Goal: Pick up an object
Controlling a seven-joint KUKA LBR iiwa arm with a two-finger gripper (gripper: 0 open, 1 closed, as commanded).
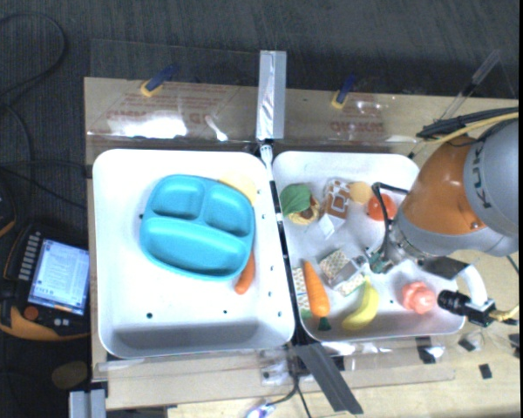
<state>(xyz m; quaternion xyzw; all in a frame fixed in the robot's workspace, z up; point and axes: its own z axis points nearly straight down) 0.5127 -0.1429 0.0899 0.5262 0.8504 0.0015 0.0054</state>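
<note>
The right bin (344, 165) holds several toy foods. A carrot (315, 291) and a banana (361, 306) lie near its front, with a silver patterned packet (340, 268) between them. A green leafy piece (295, 200), a brown-and-white item (336, 197), a small orange ball (359, 192) and a red tomato (381, 207) sit toward the back. A pink-red fruit (418, 298) lies at the front right. My gripper (377, 260) reaches down into this bin just right of the packet, above the banana's upper tip. The orange wrist band (440, 198) hides part of the bin's right side.
The left bin (122, 312) holds a blue divided plate (198, 224), a second carrot (246, 273) at the plate's right edge and a yellow piece (235, 185) behind it. The dividing wall (277, 259) runs between the bins. Cables and a handheld screen (57, 277) lie left of the bench.
</note>
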